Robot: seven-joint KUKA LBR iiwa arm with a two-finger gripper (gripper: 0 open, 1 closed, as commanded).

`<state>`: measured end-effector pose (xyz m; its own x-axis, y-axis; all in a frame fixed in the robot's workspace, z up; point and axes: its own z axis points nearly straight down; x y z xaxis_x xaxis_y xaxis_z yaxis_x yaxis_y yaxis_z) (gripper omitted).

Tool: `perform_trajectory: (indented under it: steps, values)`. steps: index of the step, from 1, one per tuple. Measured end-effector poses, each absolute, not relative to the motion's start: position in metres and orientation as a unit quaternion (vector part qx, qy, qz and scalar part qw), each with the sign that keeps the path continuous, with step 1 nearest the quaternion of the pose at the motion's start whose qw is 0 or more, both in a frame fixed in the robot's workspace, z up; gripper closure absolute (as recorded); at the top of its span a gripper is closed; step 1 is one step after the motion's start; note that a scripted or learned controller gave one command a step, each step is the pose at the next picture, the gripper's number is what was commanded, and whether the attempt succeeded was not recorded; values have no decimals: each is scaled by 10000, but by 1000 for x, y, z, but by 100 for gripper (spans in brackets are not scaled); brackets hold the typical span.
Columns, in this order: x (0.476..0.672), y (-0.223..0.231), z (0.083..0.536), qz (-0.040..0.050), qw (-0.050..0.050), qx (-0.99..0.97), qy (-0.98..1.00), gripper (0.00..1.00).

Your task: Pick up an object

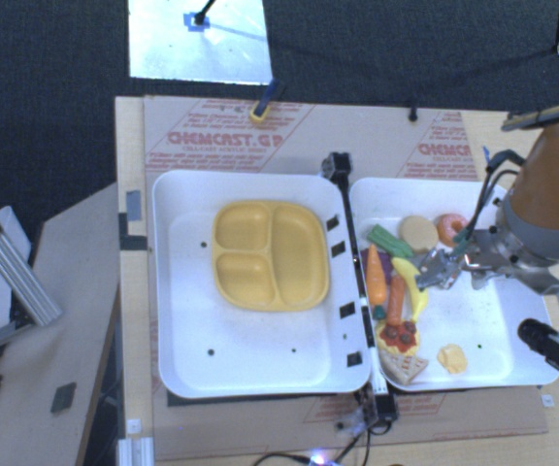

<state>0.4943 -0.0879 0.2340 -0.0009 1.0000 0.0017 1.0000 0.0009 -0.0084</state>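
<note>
My gripper (439,268) is low inside the right bin (483,357), near the middle of it, and it points to the left. If its fingers are open or closed, I cannot tell, because they are small and blurred from this angle, and I see no object between them. Just beside the tip, on the left, lies a yellow banana (411,284), maybe touching it. Next to the banana there is an orange carrot (378,275), and a green vegetable (389,240) lies above them. Behind my gripper I see a round tan bun (418,232) and a pink donut (449,227). Toward the front edge of this bin are a pizza slice (403,349) and a small pale yellow piece (451,359). The left bin (178,357) holds a yellow divided plate (269,255).
</note>
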Motion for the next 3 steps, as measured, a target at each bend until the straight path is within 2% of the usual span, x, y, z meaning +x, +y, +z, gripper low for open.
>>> perform_trajectory:
  steps: [1,3]
  values:
    - [496,-88,238,-6,-2,-7061,-7081,0]
    - [495,-94,114,13,22,-7068,-7074,0]
